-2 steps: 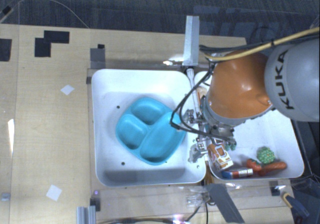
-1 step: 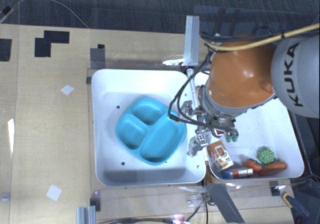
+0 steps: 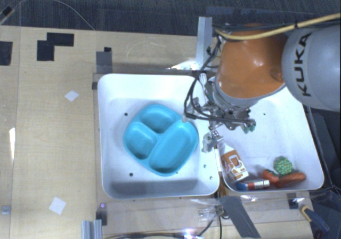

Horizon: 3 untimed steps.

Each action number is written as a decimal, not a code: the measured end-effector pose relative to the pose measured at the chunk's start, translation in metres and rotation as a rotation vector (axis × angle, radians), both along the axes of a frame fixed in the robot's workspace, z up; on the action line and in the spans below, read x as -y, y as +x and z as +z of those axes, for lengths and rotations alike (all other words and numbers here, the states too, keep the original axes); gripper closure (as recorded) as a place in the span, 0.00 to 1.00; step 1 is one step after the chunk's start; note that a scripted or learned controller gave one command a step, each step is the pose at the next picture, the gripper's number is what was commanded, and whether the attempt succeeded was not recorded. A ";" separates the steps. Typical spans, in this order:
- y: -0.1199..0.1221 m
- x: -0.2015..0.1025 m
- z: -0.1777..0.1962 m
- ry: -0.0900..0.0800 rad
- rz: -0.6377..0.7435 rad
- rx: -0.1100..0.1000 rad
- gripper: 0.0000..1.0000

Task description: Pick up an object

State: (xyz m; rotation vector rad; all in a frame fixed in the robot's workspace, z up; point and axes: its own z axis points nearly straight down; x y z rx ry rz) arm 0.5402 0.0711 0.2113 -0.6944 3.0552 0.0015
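The likeliest target is the small orange-and-white carton, lying flat in the right bin, tucked against that bin's left wall at about seven o'clock on its floor. The gripper hangs right above the dividing wall between the two bins, just off the carton's eleven o'clock corner, near it but, as far as this slanted view tells, not touching. Whether the tool is open or closed I cannot tell; the wrist and cabling crowd the tip and nothing is visibly caught there.

Moving outward: at three o'clock from the carton, along the bin's near edge, a red-and-blue marker lies touching or just beside an orange carrot-shaped piece, and a green knobbly ball sits just above that piece. Over in the left bin, at nine o'clock from the gripper, rests a blue divided tray, its right rim close to the tool.

The grey arm with its orange band looms in from two o'clock, covering much of the right bin's far half.

Progress, by my reading: nothing lifted, every object down in the bins. The approach looks under way; the descent, the grasp and the lift all remain.
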 end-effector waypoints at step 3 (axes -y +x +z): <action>0.066 0.080 -0.025 -0.001 0.128 0.002 0.00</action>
